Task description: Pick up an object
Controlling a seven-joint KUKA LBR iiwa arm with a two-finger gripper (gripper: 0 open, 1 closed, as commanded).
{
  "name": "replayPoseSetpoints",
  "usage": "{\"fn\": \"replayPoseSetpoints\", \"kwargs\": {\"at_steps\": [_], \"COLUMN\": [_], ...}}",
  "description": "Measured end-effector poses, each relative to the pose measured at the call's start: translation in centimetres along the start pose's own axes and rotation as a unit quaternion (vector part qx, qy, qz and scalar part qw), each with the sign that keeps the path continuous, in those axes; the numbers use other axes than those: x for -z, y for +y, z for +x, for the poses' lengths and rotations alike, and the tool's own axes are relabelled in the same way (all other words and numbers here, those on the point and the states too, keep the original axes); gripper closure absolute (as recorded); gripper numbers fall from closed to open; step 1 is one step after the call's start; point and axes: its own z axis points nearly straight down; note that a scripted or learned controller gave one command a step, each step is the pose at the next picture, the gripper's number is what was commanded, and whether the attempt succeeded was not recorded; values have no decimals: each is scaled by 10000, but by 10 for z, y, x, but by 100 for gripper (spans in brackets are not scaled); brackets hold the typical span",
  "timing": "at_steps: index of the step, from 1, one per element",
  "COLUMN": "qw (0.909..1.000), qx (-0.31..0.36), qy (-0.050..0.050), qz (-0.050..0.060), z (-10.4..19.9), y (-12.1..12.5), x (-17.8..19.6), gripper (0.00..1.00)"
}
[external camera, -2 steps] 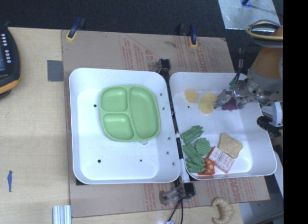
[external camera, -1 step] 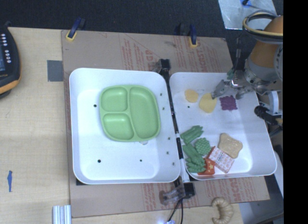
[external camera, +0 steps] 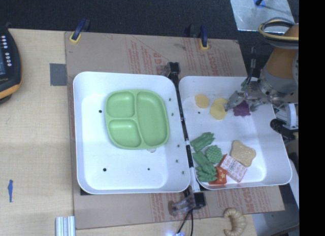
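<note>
My gripper (external camera: 244, 99) hangs low over the back of the right bin (external camera: 277, 143), its fingers spread open. A small purple object (external camera: 242, 110) lies on the bin floor just under and between the fingertips; I cannot tell whether they touch it. Just left of it lie two yellow pieces (external camera: 202, 101) (external camera: 219, 109). Toward the front of the same bin are a green bean pod (external camera: 202, 141), other green toy vegetables (external camera: 205, 165), a tan toast slice (external camera: 242, 153) and a red-and-white packet (external camera: 231, 169).
A green divided plate (external camera: 137, 118) lies in the left bin (external camera: 86, 143). The arm's body (external camera: 279, 65) rises at the right edge. A tan curled object (external camera: 234, 221) lies on the cardboard in front of the bins. A control pendant (external camera: 6, 62) sits far left.
</note>
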Motion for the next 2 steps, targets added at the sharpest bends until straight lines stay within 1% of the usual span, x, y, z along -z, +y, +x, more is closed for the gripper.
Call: {"fn": "replayPoseSetpoints", "kwargs": {"at_steps": [1,2], "qw": [10000,10000], "qx": [9,-2], "qy": [-4,0], "qz": [-32,-3], "z": [0,0], "y": [21,-4], "x": [1,14], "gripper": [0,0]}}
